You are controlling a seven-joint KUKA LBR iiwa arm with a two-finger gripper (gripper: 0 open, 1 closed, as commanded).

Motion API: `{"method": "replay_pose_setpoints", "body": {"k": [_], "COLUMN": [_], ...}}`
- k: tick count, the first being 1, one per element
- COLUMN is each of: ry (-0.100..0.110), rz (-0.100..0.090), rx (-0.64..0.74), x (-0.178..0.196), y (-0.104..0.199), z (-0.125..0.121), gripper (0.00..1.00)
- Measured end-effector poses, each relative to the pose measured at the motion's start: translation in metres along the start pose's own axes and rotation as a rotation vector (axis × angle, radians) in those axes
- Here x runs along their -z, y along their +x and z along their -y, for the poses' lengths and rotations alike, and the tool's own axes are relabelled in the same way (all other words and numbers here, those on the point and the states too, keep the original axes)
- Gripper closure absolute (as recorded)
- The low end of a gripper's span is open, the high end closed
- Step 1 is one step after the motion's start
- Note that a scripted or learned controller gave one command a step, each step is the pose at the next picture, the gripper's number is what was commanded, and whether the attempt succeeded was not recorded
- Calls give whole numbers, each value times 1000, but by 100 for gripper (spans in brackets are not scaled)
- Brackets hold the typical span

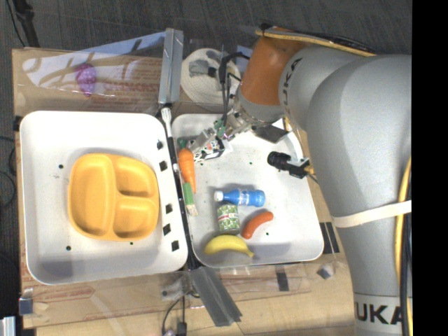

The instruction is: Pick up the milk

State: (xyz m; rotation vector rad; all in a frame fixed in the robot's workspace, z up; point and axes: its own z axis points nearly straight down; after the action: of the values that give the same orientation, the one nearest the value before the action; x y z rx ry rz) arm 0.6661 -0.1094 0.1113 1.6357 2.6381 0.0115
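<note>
Near the right bin's (308,247) back-left corner, the claw (210,144) clamps the milk (207,148).

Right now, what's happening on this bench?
A grey KUKA arm reaches into the right bin from the right, its gripper low at the bin's back left corner, by the tip of the carrot. The milk bottle lies on its side mid-bin, apart from the gripper and not picked up. A small can, sausage and banana lie nearer the front. The left bin holds a yellow divided tray.
</note>
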Motion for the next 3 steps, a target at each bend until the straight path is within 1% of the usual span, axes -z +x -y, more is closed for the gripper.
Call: {"method": "replay_pose_setpoints", "body": {"k": [1,2,3], "ry": [1,-1,-2], "rz": [-1,-1,1], "rx": [-116,0,55], "x": [0,0,0], "y": [3,4,3], "z": [-1,0,-2], "gripper": [0,0,0]}}
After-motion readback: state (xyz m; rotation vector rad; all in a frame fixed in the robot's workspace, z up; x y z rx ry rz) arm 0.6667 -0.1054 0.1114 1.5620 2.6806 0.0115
